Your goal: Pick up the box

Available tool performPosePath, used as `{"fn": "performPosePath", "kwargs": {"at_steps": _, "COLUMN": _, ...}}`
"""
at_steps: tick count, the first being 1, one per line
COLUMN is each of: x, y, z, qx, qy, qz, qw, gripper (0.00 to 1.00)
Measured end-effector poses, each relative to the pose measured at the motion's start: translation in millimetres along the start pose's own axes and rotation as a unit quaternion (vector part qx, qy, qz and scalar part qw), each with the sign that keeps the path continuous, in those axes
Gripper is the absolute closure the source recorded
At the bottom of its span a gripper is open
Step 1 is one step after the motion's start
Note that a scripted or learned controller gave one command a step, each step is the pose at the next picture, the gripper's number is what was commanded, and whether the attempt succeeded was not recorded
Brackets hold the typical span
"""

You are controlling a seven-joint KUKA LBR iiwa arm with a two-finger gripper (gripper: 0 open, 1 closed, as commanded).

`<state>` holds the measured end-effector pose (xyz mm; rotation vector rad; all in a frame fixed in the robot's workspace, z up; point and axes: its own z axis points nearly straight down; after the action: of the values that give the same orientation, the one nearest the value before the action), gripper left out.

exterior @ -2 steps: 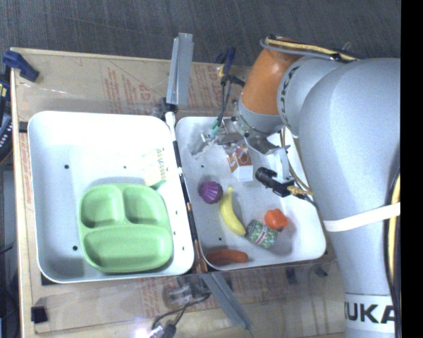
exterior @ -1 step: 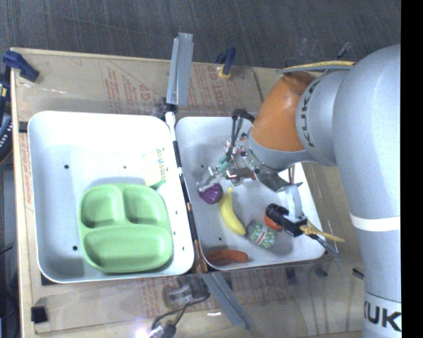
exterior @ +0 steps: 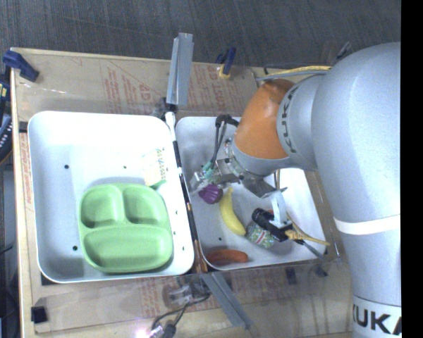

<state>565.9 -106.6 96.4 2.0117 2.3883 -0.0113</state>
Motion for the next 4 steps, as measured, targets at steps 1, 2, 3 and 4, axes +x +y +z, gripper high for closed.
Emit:
{"fn": "performPosePath", "kwargs": {"at_steps": 1, "x": 4, "y": 0, "z": -8, "qx": 0.003, "qy": 0.004, "qz": -0.004, "qw": 1.0, "gripper": 1.0}}
{"fn": "performPosePath", "kwargs": {"at_steps": 2, "x": 39, "y": 24, "z": -96, "qx": 0.004, "qy": 0.01, "qz": -0.001, "qw": 0.9999, "gripper": 1.0}}
{"fn": "performPosePath", "kwargs": {"at_steps": 3, "x": 40, "y": 72, "z": -129, "qx": 0.003, "qy": 0.01, "qz": -0.055, "qw": 0.9984, "gripper": 1.0}}
{"fn": "performPosePath", "kwargs": {"at_steps": 4, "x": 78, "y": 106, "z": -96, "qx": 0.004, "qy": 0.009, "qz": 0.049, "qw": 0.9987, "gripper": 1.0}}
